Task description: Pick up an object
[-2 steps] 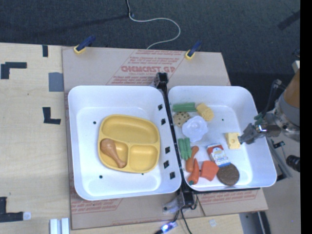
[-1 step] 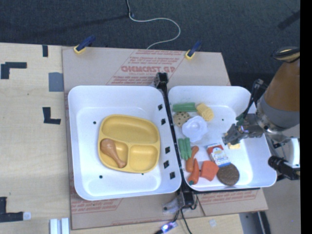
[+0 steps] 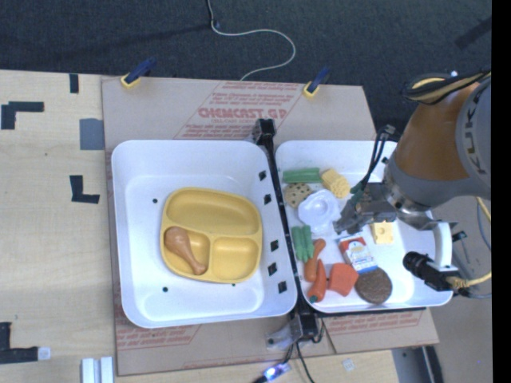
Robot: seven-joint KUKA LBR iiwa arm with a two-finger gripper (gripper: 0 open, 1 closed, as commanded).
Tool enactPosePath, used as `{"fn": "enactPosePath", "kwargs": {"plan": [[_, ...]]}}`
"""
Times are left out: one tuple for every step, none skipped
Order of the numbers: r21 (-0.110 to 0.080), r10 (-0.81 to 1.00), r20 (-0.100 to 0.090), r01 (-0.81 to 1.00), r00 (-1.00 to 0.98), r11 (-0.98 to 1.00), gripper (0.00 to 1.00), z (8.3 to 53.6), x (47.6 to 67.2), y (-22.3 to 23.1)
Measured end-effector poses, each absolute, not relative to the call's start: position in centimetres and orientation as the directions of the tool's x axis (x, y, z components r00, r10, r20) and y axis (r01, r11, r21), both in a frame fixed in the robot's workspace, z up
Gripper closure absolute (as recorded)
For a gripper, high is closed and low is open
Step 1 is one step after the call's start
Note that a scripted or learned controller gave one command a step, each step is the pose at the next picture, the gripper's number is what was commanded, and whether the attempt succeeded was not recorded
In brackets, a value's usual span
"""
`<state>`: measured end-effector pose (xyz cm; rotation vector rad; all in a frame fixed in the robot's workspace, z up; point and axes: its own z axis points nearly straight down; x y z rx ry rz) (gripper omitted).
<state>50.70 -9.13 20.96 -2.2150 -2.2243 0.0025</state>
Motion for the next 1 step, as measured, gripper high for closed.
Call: {"fn": "enactPosePath", "kwargs": {"plan": [[-0.001,1.000,0.001,1.000,-0.005,0.005,1.00,22.59,51.89,-4.14]]}}
